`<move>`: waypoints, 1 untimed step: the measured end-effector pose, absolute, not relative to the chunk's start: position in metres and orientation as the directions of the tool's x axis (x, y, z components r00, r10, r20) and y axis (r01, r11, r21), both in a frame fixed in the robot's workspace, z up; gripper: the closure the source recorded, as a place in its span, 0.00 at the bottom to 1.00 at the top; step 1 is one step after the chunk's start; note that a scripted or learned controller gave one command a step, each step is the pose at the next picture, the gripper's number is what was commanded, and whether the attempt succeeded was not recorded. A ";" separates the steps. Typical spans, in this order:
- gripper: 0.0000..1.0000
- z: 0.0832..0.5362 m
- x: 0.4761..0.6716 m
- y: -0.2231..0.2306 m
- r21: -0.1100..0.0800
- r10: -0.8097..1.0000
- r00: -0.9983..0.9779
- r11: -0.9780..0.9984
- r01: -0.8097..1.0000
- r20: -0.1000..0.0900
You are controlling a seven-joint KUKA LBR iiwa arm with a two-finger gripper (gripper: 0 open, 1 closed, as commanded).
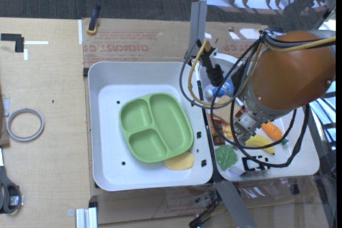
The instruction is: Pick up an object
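Note:
The arm's orange band (291, 69) hangs over the right bin (305, 162), and my gripper (245, 125) points down into that bin's middle. Close around it lie an orange carrot-like piece (271, 130), a yellow banana-like piece (261, 142), a green leafy toy (226, 157), a brown item (219, 128) and a blue object (221, 90). The arm hides much of this bin. In the left bin (101, 94) rests a green divided plate (155, 128), with a flat yellow piece (180, 161) poking out under its near edge.
Black and yellow cables (199, 80) loop over the wall between the bins. On the bench to the left lie a grey tape ring (23, 124) and scissors (7, 196). A yellow-handled tool (94, 19) sits behind the left bin.

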State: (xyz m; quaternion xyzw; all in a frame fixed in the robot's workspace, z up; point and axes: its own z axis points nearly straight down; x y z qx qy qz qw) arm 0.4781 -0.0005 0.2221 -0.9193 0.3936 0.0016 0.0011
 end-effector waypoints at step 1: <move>1.00 0.234 0.486 0.021 -0.003 -0.404 0.915 -0.915 -0.404 -0.005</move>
